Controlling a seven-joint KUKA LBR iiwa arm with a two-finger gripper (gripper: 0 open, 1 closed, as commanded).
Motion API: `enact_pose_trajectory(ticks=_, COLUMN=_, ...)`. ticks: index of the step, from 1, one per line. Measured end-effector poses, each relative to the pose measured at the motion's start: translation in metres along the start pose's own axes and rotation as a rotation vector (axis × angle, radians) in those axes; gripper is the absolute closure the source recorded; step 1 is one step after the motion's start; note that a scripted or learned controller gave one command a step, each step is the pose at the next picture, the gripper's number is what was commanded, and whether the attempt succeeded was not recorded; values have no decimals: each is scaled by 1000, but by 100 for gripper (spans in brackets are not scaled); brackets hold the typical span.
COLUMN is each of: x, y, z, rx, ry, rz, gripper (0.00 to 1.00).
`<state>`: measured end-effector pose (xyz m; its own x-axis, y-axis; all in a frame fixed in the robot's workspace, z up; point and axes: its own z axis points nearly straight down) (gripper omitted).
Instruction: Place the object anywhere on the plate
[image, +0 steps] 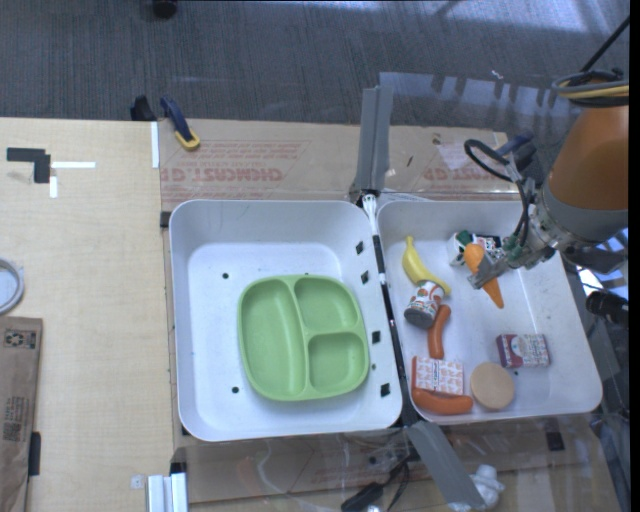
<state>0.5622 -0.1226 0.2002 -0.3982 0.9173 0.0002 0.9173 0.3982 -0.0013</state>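
Light wooden desk (80, 260), grey carpet behind. Two white bins (200, 300): one green plate (303, 338), one banana (418, 266). Pincer (490, 270) holds a carrot (492, 290).

A pale wooden desk (80, 260) fills the left side, with flattened cardboard (260, 165) lying behind the bins. Dark grey ribbed floor (260, 50) runs along the top. A tape roll (6, 288) sits at the left edge, a blue-and-yellow clamp (180, 125) near the cardboard.
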Motion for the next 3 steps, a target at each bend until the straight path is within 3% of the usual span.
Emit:
enact_pose_trajectory(ticks=1, x=39, y=71, z=10, rx=0, ry=-1, rz=-243, gripper=100)
enact_pose_trajectory(ticks=2, x=154, y=70, z=8, rx=-1, ry=-1, rz=-394, gripper=100)
enact_pose_trajectory(ticks=3, x=153, y=69, z=9, rx=-1, ry=-1, rz=-392, gripper=0)
